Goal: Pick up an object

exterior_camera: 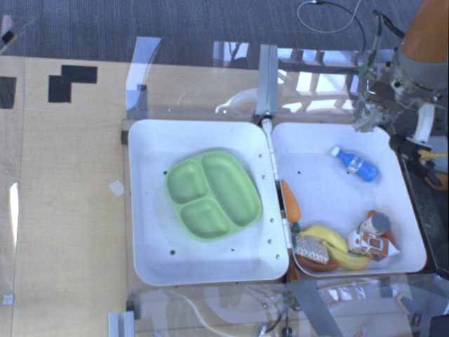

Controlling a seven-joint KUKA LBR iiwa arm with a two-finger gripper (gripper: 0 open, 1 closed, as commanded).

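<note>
Camera view, nearest edge first: a banana (337, 248), a small carton (372, 240) and a carrot (290, 201) lie in the right bin (316, 181), with a blue bottle (355, 164) farther back. A green divided plate (212, 194) sits in the left bin (151, 188). Beyond, the gripper (368, 118) hangs over the right bin's far edge, its grip unreadable.

Light wooden bench (63, 209), black tape marks (72, 81), grey carpet floor (175, 9) behind.
</note>
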